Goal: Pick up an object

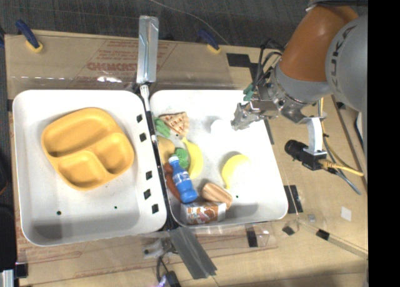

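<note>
My gripper (242,119) hangs over the right part of the right bin (262,179), near its far right corner, with nothing visible between its tips. Below and left of it lies a yellow lemon-like piece (232,168). Along the bin's left side sit a toast-like sandwich slice (175,122), a green piece (164,129), a banana (194,158), a blue bottle (183,180), a hot dog (217,192) and a small brown carton (202,213). The gripper is apart from all of them.
The left bin (37,217) holds a yellow divided plate (87,147). A metal divider bar (147,48) stands between the bins at the back. Bare white floor shows in the right bin's middle and back.
</note>
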Robot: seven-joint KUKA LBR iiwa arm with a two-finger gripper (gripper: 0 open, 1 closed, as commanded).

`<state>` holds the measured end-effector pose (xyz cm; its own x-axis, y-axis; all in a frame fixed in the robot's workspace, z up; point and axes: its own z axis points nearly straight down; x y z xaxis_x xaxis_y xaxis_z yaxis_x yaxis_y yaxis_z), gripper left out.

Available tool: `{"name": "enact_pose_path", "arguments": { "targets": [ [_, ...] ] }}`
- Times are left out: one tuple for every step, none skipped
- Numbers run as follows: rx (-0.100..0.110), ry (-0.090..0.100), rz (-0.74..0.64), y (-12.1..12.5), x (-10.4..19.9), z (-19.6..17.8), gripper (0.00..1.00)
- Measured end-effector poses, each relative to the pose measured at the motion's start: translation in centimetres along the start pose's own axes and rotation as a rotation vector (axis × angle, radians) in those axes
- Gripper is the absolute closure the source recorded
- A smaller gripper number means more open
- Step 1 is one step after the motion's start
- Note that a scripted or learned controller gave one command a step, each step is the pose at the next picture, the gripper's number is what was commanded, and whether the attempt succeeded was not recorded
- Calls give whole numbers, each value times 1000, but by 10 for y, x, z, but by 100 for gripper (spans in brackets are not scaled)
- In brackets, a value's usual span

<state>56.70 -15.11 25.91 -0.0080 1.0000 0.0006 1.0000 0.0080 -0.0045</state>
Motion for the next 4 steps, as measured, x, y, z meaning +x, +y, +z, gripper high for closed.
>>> {"name": "enact_pose_path", "arguments": {
  "targets": [
    [3,0,218,-60,-60,80,0],
    [-4,0,76,7,-26,16,0],
    [7,3,179,-92,8,114,0],
    [1,1,220,-21,53,156,0]
  ]
}}
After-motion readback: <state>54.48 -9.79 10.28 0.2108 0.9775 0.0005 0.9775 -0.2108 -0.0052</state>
